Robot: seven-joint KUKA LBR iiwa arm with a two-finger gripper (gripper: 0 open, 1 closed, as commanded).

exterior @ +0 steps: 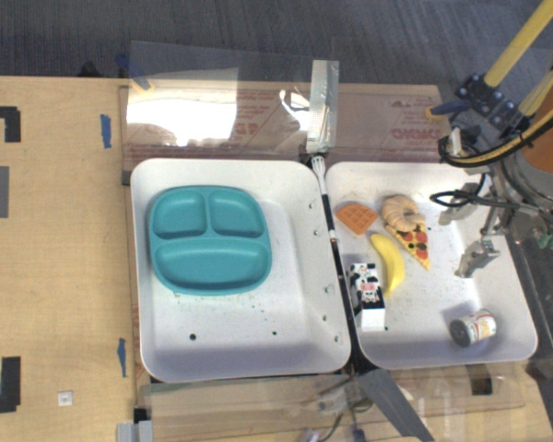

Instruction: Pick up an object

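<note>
A small can [472,328] lies on its side at the near edge of the right bin [516,343], with a black-and-white carton [367,288] against the divider. Further back come the banana [388,261], pizza slice [415,238], waffle [356,217] and croissant [400,210]. The gripper [475,258] hangs beyond the can toward the bin's right side, clear of everything; I cannot tell how its jaws stand. This looks like the approach step: next it must settle over one object, likely the can, and descend. The left bin [290,330] holds a teal divided plate [210,239]
</note>
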